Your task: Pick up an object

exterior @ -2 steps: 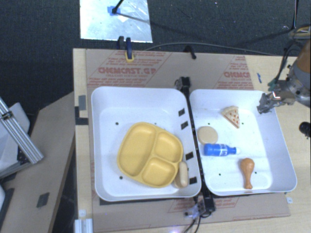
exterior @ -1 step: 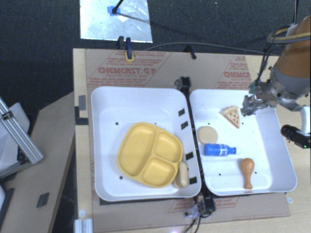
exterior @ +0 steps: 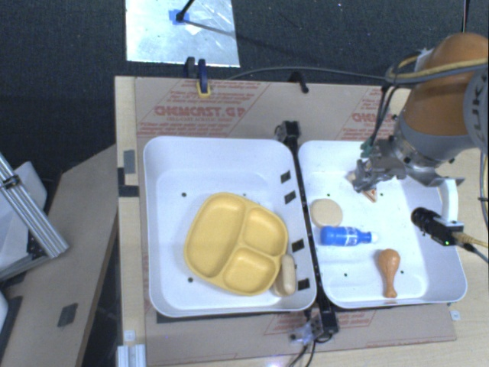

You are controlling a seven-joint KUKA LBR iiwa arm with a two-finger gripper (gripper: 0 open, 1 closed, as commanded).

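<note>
- My gripper point(exterior: 370, 176) sits low over the far part of the right bin point(exterior: 451, 281), near that bin's middle, with the arm point(exterior: 443, 105) coming in from the right edge of the worktop point(exterior: 229, 102).
- I cannot tell whether the fingers are spread or pressed together; the wrist and cabling mask them from above. A small tan scrap point(exterior: 372, 195) shows right under them, and I can't make out whether it is an object or part of the tool.
- Nearest candidates lie toward the near edge from the fingers: a round beige disc point(exterior: 327, 210), then a blue bottle point(exterior: 344, 236) just beyond it, its long axis running left to right across the bin.
- A drumstick point(exterior: 389, 270) lies further toward the near right corner, long axis running roughly far to near.
- The left bin point(exterior: 172, 174) carries a yellow tray point(exterior: 233, 243) and a beige piece point(exterior: 286, 275) touching its near right edge, well apart from the fingers.
- My judgement: the coming move turns on whether anything is under the fingers at all.
</note>
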